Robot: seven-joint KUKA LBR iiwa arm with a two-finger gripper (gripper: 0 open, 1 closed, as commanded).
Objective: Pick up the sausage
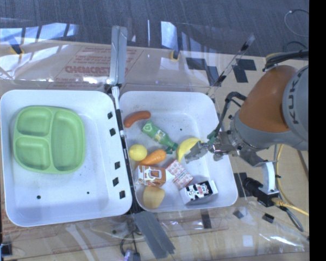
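- Two white bins are seen side by side; a green plate (49,139) lies in the left one.
- The sausage (137,118) is found untouched at the right bin's (206,103) upper left.
- The gripper (198,151) is poised near the lemon (187,145), jaws narrowly parted, nothing held.
- The pick is yet to be made.

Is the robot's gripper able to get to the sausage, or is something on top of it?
Probably yes. The sausage lies uncovered near the right bin's back-left corner, apart from the green bottle; the gripper sits across that bin, near the banana.
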